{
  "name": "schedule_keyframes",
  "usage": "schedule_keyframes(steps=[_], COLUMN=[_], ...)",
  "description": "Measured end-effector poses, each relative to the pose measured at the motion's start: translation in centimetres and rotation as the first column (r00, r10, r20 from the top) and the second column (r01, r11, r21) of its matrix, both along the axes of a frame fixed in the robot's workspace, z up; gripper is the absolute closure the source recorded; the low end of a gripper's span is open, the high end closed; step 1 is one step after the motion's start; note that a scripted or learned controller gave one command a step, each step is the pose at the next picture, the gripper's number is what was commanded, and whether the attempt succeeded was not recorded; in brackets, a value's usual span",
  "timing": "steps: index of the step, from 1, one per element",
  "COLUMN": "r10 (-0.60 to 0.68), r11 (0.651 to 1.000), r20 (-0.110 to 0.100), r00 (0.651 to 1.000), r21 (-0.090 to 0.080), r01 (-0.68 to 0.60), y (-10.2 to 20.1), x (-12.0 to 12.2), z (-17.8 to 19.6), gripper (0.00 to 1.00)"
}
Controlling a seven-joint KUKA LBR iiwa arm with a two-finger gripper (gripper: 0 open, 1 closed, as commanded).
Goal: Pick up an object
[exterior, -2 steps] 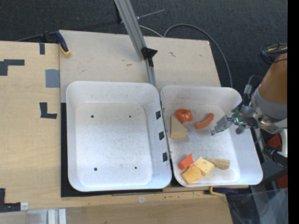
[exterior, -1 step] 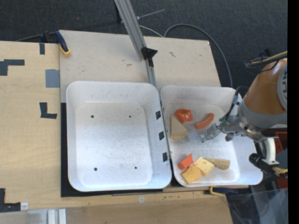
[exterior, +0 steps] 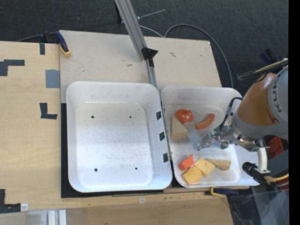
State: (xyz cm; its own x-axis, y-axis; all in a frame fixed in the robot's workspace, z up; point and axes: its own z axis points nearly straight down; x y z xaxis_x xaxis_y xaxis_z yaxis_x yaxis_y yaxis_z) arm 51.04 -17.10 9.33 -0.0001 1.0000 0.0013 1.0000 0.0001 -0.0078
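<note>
Camera view, right bin [exterior: 220, 93]: gripper [exterior: 202, 144] low at centre, finger spread cannot be told, nothing seen held. Sausage [exterior: 205, 121] at 12 o'clock of it, near; tomato [exterior: 184, 116] at 10; wedge [exterior: 178, 130] at 9; cracker [exterior: 192, 175] at 6, with small pieces beside. Sausage judged light, smooth, slightly slippery, firm enough; best taken across its narrow middle. Left bin [exterior: 112, 90] well apart.
</note>
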Motion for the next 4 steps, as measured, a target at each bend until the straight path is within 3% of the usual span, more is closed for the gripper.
schedule_keyframes(steps=[1,2,4], r10=[0.001,0.002,0.002], r11=[1.000,1.000,1.000], r20=[0.006,0.006,0.013], r00=[1.000,1.000,1.000], r21=[-0.002,-0.001,-0.004], r01=[-0.001,-0.002,-0.001], y=[0.0,0.1,-1.4], x=[0.0,0.0,0.5], z=[-0.4,0.6,12.0], gripper=[0.00,1.00,1.00])
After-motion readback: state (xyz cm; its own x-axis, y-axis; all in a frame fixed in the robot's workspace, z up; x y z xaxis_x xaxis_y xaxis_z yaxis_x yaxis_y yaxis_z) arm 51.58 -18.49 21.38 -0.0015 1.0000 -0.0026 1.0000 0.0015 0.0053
